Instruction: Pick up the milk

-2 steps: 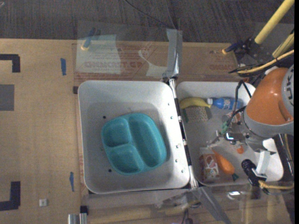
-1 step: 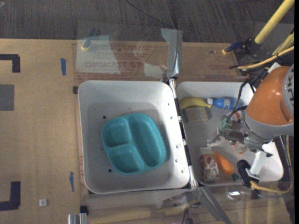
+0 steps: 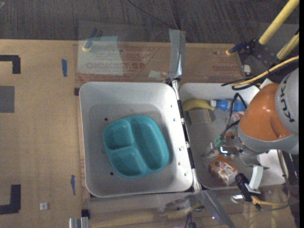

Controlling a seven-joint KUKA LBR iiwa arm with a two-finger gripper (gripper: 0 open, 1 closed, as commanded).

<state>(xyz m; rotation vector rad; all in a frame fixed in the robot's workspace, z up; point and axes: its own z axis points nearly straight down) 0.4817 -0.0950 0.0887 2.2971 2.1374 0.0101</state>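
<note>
The arm's orange wrist hangs over the right bin and hides much of its floor. My gripper points down into the middle of that bin, just above a brown packaged loaf near the front wall. A small white-and-blue container lies at the back of the bin, partly under the arm; I cannot tell whether it is the milk. Nothing can be made out in the gripper.
A yellow banana lies at the back left of the right bin, with a tan netted thing just in front of it. The left bin holds a teal divided plate. A ridge separates the bins.
</note>
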